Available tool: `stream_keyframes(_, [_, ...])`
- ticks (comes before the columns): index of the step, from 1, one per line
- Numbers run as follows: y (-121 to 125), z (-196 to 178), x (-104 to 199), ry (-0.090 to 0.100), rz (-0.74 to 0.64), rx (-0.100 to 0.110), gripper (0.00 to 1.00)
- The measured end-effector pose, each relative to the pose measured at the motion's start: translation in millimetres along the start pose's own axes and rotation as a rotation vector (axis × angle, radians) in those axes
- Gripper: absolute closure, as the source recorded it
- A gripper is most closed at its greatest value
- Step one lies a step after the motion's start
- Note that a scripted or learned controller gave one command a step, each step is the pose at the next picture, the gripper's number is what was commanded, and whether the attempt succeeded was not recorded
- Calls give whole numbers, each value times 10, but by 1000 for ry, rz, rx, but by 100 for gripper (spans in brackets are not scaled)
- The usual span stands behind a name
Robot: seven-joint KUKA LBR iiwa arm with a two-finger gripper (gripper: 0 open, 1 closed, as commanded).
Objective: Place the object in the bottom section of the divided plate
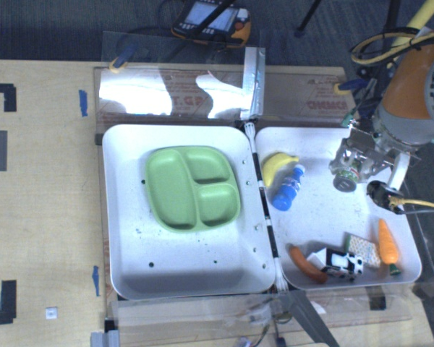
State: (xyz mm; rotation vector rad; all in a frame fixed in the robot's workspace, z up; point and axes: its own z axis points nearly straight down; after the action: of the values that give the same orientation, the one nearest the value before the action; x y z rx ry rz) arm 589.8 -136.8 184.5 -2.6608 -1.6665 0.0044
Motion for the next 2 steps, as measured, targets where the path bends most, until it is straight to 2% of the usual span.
stream_keyframes(1, [-18, -15, -107, 1, 260, -1, 100])
stream_keyframes(2, [-310, -287, 468, 1, 288, -3, 100])
